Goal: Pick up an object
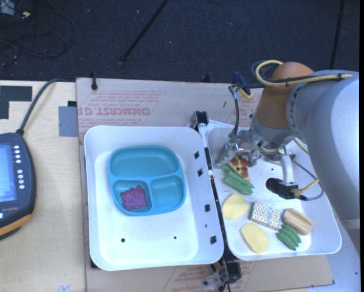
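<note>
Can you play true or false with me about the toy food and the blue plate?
1. The blue plate sits in the left bin. True.
2. The purple thing lies in the right bin. False: it lies in a compartment of the blue plate.
3. The gripper is over the right bin. True.
4. The hot dog is on the blue plate. False: it lies in the right bin.
5. Two yellow pieces lie in the right bin. True.
</note>
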`<state>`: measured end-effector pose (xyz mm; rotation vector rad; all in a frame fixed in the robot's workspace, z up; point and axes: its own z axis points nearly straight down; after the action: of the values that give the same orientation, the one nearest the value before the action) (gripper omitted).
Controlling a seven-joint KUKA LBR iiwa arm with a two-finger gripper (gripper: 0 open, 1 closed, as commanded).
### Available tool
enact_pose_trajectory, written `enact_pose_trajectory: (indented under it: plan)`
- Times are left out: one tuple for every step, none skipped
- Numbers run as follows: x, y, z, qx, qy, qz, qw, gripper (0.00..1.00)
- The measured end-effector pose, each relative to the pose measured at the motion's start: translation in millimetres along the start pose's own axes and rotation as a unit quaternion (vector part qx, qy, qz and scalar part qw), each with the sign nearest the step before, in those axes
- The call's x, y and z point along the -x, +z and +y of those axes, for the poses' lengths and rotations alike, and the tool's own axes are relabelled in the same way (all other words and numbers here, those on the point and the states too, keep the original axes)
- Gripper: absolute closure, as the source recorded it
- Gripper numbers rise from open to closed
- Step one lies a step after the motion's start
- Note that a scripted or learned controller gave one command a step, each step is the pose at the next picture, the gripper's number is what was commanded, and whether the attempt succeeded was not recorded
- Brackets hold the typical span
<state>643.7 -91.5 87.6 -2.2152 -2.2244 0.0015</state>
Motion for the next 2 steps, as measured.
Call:
enact_pose_trajectory:
  plan:
    - [4.0,0.1,-71.3,-0.001,0.002,0.0,1.0,0.0]
    - [-8.3,0.0,-88.8,0.0,0.004,0.0,1.0,0.0]
